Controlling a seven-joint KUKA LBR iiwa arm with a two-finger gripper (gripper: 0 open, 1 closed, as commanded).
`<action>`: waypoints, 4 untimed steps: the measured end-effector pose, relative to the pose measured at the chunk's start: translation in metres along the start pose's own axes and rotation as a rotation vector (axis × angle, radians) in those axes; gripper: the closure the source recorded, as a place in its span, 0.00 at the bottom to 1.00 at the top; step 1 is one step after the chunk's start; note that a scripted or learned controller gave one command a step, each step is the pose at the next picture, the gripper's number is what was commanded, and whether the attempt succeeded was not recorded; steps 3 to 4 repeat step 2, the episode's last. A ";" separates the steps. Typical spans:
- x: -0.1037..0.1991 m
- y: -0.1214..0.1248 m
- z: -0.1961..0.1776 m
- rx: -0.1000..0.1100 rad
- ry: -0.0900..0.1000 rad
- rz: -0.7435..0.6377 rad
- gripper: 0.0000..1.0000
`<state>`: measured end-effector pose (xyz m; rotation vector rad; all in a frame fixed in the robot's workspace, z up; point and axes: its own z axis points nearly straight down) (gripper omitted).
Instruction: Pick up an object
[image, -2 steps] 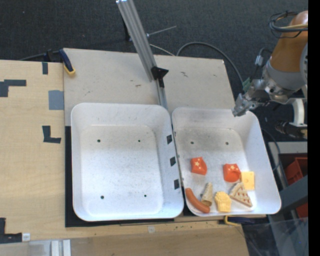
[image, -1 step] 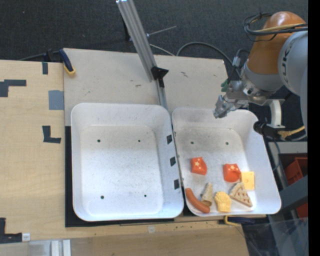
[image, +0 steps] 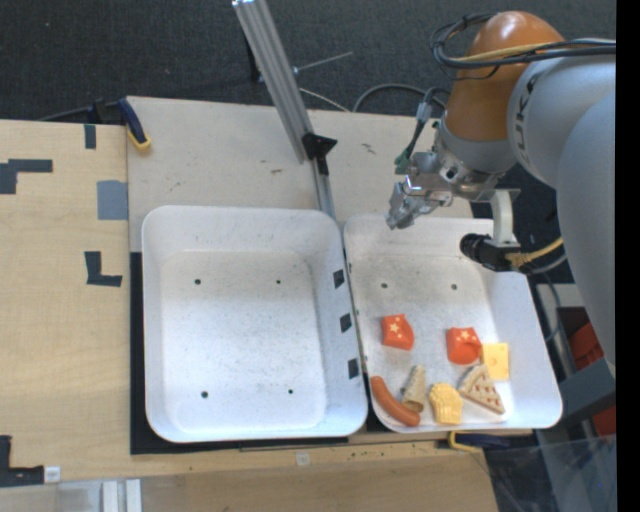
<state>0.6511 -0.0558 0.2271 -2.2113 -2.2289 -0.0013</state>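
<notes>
The grey two-finger gripper (image: 403, 216) is hanging over the right white bin (image: 520, 290) at 12 o'clock; can't tell its state. Toy food is crowding at 6 o'clock, so it's probably risking clipping neighbours of the orange-red block (image: 397, 332).

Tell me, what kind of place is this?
Probably a robotics lab: a grey robot arm reaches over two white bins on a taped wooden bench, with toy food for grasping practice.

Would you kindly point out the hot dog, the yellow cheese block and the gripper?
hot dog (image: 394, 401), camera view, middle of the sausage.
yellow cheese block (image: 495, 360), camera view, its top face.
gripper (image: 402, 217), camera view, between its fingertips.
</notes>
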 end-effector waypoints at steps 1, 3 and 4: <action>0.056 0.004 -0.010 -0.001 0.000 0.000 1.00; 0.112 0.007 0.004 0.002 -0.001 0.001 1.00; 0.112 0.007 0.004 0.002 -0.001 0.001 1.00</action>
